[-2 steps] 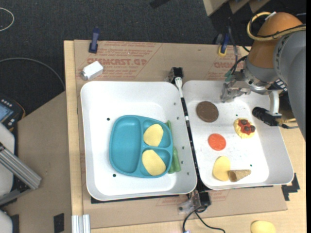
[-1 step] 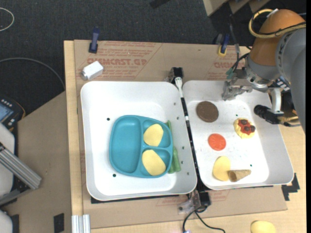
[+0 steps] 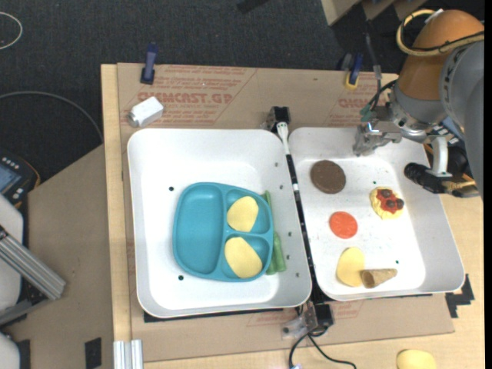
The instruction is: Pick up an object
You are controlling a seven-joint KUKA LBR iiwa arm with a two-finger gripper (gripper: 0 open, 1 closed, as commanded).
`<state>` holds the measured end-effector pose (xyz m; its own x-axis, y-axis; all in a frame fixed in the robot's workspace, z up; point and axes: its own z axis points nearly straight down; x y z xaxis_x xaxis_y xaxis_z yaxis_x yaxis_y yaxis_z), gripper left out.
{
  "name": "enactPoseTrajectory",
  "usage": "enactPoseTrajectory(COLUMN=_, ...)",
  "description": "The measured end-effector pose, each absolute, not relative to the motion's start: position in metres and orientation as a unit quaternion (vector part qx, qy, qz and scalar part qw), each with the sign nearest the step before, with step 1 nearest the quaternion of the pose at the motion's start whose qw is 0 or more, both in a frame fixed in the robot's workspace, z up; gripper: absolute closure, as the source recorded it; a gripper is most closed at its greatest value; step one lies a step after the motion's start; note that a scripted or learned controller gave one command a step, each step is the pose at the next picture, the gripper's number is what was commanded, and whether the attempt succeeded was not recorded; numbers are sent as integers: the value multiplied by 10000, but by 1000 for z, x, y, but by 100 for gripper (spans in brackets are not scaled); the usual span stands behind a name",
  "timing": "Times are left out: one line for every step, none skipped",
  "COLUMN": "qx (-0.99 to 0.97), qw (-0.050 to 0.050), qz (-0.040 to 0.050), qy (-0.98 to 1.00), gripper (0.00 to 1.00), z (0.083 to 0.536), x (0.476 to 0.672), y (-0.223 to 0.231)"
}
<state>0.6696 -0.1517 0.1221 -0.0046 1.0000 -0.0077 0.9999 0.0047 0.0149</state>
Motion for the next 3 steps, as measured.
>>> enactPoseTrajectory(qx=7051, qw=100, qz=32, qy=7090, gripper=100, z=133, x=670, y=-152)
enactPoseTrajectory(qx=7080, qw=-3, qz=-9, qy=7062, gripper=100, z=83, x=666, y=-185)
enactPoseTrajectory(qx=7072, qw=25, qz=7, qy=7070, gripper=100, z=96, x=667, y=-184)
